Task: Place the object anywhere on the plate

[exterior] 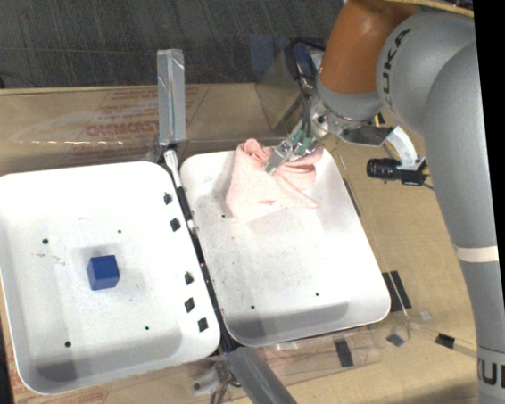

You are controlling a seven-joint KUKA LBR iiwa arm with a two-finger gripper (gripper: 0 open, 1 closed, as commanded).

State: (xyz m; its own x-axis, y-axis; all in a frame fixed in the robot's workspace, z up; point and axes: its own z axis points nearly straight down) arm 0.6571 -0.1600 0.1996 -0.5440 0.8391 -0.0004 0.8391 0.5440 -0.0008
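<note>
At the near edge of the bench, grey brackets and black clips (254, 386) sit just below the seam where two shallow white bins meet. Taking that seam as the marker, the left bin (26, 265) lies on its left side and bears a small blue cube (104, 271), resting flat on the bin floor, well apart from the seam and roughly halfway up the bin. The right bin (331, 269) lies on the seam's other side, its near half bare white. Farther back in that bin, just right of the seam and close to the bin's far rim, a crumpled pale pink cloth (255, 187) is spread on the floor. The gripper (285, 153) of the grey KUKA arm (446, 122), its orange band (352, 43) showing above the wrist, is down at the cloth's far right corner, touching the fabric; whether its fingers are open, closed or pinching the cloth cannot be told from this angle. Beyond both bins, a grey upright post (171, 98) stands at the seam's far end against brown cardboard (73, 117).
</note>
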